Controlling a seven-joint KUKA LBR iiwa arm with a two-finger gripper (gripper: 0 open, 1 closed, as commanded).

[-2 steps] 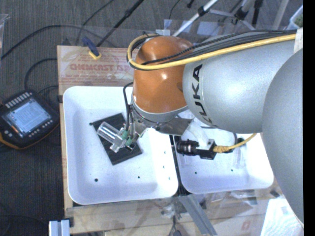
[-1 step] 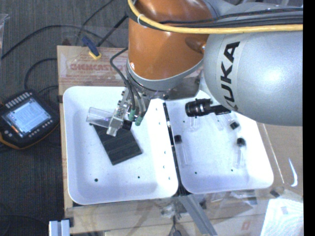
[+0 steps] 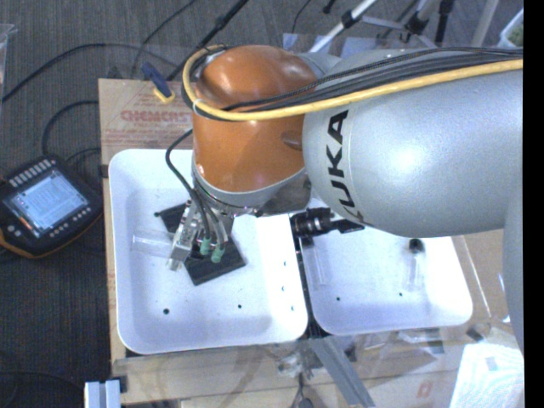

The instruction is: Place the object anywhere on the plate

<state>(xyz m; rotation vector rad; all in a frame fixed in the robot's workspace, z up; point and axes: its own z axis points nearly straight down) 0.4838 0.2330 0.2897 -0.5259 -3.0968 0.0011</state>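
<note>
1. A flat black plate (image 3: 212,266) is seen in the left bin (image 3: 136,313); the object itself cannot be identified.
2. Above the plate, the gripper (image 3: 197,246) hangs (grip state unclear).
3. Handling cannot be judged.

Flat black plate (image 3: 214,266), seemingly square, left bin, partly hidden
</note>
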